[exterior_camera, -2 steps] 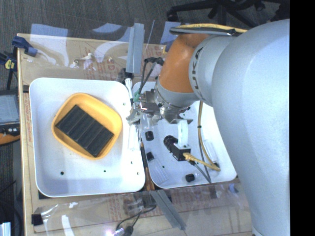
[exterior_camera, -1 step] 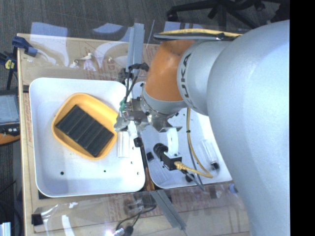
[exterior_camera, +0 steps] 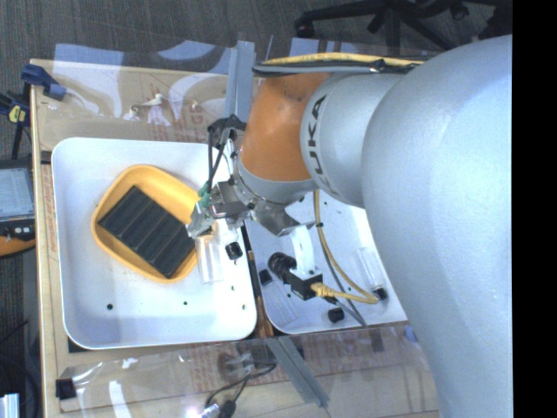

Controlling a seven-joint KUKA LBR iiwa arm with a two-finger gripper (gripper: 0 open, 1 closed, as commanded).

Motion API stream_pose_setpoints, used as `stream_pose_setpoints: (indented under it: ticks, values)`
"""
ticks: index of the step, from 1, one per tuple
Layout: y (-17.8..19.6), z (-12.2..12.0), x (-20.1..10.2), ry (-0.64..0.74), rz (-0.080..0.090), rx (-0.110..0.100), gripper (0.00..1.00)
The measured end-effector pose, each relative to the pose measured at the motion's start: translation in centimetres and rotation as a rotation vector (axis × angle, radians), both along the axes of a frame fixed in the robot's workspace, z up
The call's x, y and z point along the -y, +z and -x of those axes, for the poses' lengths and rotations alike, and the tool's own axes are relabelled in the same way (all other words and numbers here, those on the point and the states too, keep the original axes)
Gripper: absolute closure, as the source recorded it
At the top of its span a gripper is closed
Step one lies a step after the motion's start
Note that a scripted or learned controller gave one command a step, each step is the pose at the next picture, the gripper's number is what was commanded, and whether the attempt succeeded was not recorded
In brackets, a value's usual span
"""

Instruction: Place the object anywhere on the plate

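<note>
A yellow plate (exterior_camera: 117, 200) lies tilted in the left white bin (exterior_camera: 104, 320). A black ribbed rectangular object (exterior_camera: 146, 228) rests on the plate and covers most of its middle. My gripper (exterior_camera: 209, 258) hangs just off the plate's right rim, close to the black object's right end, over the bin floor near the divide between the bins. The grey arm with its orange band (exterior_camera: 274, 138) looms over the right side and hides much of the right bin.
The right white bin (exterior_camera: 348, 316) shows below the arm, with a yellow cable (exterior_camera: 348, 296) and small black pieces (exterior_camera: 283, 264) over it. Loose plastic film (exterior_camera: 157, 107) lies behind the left bin. The bench's front edge runs along the bottom.
</note>
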State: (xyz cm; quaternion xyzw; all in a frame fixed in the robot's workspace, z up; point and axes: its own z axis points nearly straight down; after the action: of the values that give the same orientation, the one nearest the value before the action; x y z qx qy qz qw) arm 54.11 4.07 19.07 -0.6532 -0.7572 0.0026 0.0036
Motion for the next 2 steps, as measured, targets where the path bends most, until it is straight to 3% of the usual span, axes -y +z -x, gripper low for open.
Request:
stream_pose_setpoints:
  ticks: [1, 2]
  values:
    - [0.1, -0.7, 1.1, 0.147, 0.0, 0.005, 1.0]
    - [0.1, -0.8, 0.0, 0.213, 0.0, 0.007, 1.0]
